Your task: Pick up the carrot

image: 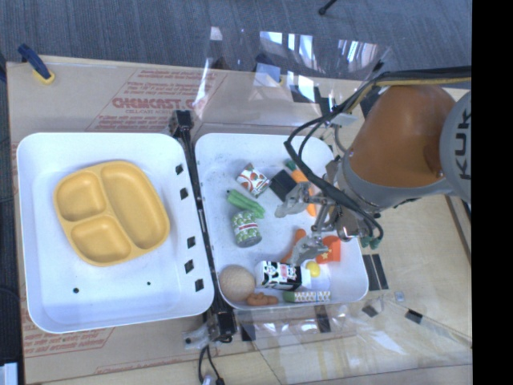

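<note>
The arm reached in from the right over the right bin [210, 215], its orange band and grey wrist covering that bin's upper right corner. The end effector [309, 227] hung low over the bin's right half, amid a tangle of black cables; whether its fingers were apart or together could not be told, since the metal parts blurred into the clutter beneath.

The carrot [298, 235] lay in the right bin just beside the end effector, only a short orange stretch of it visible, the rest hidden by the metal. Other orange bits showed near it, one higher up by a black block [281, 184], and it was hard to say which pieces belonged to which thing.

Farther left in the same bin sat a small printed can [252, 180], a green pod [244, 201] and a green-labelled can [247, 229]. Along the front wall were a beige ball [236, 282], a cow-patterned carton [279, 274] and a small brown-orange item [261, 299], too small to identify.

The left bin [32, 239] held a yellow divided tray [110, 211].
</note>
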Controlling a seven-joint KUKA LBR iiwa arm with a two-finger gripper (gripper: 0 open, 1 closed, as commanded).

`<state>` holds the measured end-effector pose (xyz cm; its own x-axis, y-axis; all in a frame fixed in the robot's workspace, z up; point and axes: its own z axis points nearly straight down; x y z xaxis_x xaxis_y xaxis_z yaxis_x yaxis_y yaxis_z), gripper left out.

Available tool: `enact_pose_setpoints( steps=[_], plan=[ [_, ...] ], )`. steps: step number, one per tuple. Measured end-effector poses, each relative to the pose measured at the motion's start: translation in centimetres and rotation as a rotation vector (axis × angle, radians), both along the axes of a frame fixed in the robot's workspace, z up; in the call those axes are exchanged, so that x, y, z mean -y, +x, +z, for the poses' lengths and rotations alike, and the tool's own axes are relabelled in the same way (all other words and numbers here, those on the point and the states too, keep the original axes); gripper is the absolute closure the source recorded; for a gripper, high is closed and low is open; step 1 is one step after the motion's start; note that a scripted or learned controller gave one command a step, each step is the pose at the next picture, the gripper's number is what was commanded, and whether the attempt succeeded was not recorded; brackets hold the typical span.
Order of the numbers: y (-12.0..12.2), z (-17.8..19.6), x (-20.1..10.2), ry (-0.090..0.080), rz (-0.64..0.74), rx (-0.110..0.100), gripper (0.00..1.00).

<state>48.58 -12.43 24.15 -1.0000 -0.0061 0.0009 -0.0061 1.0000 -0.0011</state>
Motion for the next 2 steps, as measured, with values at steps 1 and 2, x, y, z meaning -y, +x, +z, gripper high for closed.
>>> enact_pose_setpoints(
  steps=[1, 2],
  plan=[
    [4.7, -9.9, 7.0, 0.003, 0.008, -0.009, 0.00],
    [7.8, -15.0, 8.4, 0.001, 0.011, 0.002, 0.00]
  ],
)
